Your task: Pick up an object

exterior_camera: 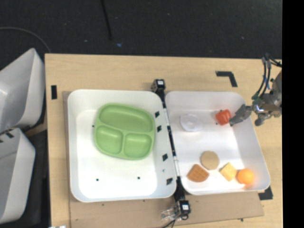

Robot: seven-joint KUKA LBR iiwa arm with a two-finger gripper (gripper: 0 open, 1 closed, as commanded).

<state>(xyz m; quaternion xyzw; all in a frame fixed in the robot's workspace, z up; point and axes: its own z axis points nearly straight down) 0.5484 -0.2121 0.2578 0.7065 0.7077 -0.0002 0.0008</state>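
The right bin [247,141] holds several small objects. A small red object [223,116] lies near its far right side. My gripper [249,119] hovers over the bin's right rim, just right of the red object. It is open, with nothing between its fingers; the left finger [239,115] almost touches the red piece. A clear round lid [190,122] lies to the left of the red object. Near the front are a tan round biscuit [209,160], a brown waffle piece [198,174], a yellow block [228,171] and an orange ball [245,176].
The left bin [80,175] holds a green divided plate [125,131]. Black clips [167,141] run along the seam between the bins. White housings [19,94] stand off the bench at the left.
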